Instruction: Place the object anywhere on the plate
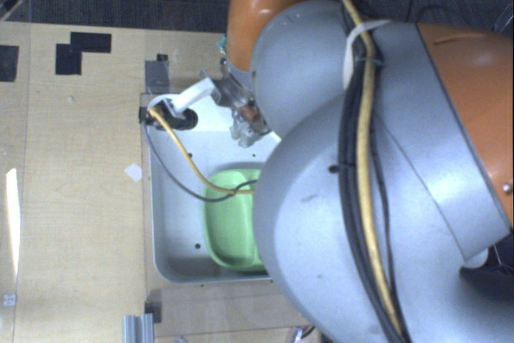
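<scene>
The tool [245, 120] hangs over the far end of the shallow white bin [165, 249], and I cannot tell its state or whether it carries the object. The pale green rounded plastic plate [229, 225] lies just nearer the camera, half under the bulky grey arm [361, 197]. A yellow-and-black cable [183, 161] loops between them, above the bin floor, possibly snagging. The light wooden counter [72, 197] lies left.

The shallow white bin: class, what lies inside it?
Inside the shallow white bin lies a light green plate, crossed by yellow and black cables. The grey arm covers the plate's right part and the rest of the bin.
</scene>
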{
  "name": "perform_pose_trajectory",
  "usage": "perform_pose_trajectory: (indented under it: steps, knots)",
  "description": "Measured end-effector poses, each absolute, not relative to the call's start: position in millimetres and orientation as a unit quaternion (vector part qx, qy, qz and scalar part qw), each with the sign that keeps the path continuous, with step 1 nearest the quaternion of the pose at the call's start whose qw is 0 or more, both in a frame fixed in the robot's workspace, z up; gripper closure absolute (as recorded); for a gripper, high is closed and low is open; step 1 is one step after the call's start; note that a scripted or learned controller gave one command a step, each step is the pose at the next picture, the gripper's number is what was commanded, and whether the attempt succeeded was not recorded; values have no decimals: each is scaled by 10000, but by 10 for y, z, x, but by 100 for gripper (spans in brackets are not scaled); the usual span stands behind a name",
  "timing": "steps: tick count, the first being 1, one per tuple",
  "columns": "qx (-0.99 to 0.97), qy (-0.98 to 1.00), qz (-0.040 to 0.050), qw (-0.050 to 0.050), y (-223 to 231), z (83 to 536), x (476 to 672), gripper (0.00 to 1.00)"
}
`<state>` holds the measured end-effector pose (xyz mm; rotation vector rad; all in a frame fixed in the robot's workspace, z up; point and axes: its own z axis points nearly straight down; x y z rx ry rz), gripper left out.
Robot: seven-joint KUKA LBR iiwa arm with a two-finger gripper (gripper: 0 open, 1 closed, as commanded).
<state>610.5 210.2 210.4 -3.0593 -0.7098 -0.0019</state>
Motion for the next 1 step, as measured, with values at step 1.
perform_pose_trajectory:
  steps: [1]
  knots:
    - [-9950, -1003, -16, 17, 2030, 1406, 5322, 100]
